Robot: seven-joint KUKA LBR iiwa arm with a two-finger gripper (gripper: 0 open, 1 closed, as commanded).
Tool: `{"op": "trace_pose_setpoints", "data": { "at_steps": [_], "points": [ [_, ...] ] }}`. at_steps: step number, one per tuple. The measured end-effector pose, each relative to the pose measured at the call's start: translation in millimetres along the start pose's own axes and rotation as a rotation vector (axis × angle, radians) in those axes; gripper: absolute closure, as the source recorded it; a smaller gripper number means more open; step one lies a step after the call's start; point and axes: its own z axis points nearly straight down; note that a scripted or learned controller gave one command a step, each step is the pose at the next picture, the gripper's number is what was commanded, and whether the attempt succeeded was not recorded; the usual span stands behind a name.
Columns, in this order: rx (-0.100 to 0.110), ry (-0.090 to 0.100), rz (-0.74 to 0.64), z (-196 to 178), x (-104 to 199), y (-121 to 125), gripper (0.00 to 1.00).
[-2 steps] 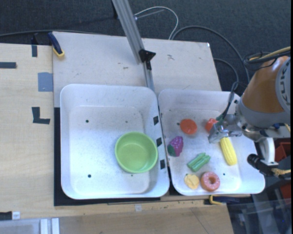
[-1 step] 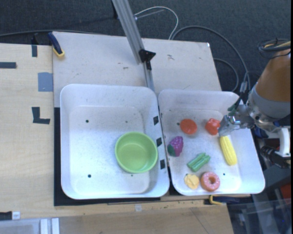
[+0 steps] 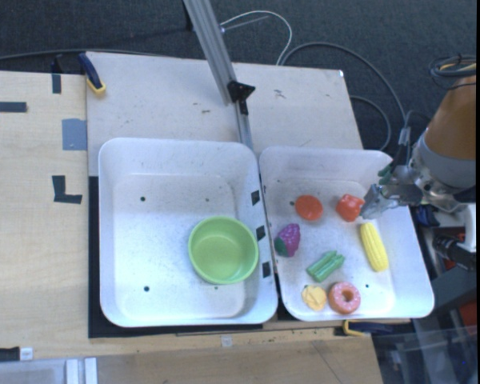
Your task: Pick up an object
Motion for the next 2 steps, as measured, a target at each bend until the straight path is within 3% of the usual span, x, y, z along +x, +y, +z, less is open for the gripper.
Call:
{"op": "trace_pose_setpoints", "data": {
  "at_steps": [2],
  "points": [
    [0.002, 0.003, -0.007, -0.6, 106.0, 19.9, 1.0]
  ]
}}
